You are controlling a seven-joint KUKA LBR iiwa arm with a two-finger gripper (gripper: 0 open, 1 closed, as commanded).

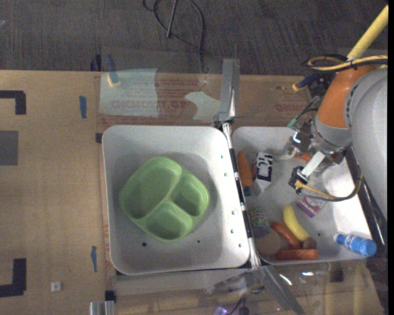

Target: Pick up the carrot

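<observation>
- Here is the bench (49, 203): a tan board with black corner marks and scraps of blue tape (82, 106), and dark carpet (74, 31) beyond its far edge with black cables (178, 18) trailing across it.
- Two white bins sit side by side with a metal strip (229, 86) running up from the seam between them, and a clear sheet (132, 92) lies flat just behind the left bin (114, 246).
- The left bin carries a green divided plate (164, 198), sitting square in its middle.
- The right bin (351, 212) is crowded. The carrot (245, 169) lies lengthwise against the left wall, toward the far end.
- Just beside the carrot on its right is a black-and-white box (264, 166).
- Nearer the front are a yellow banana (294, 223), two red sausages (285, 234), one of them along the front wall, and a small patterned item (257, 216).
- A clear bottle with a blue cap (355, 244) rests in the front right corner, and a small purple packet (309, 205) lies mid-bin.
- The gripper (298, 147) hangs over the far right part of this bin, apart from the carrot, with the box between them. Whether it is open or closed cannot be told.
</observation>
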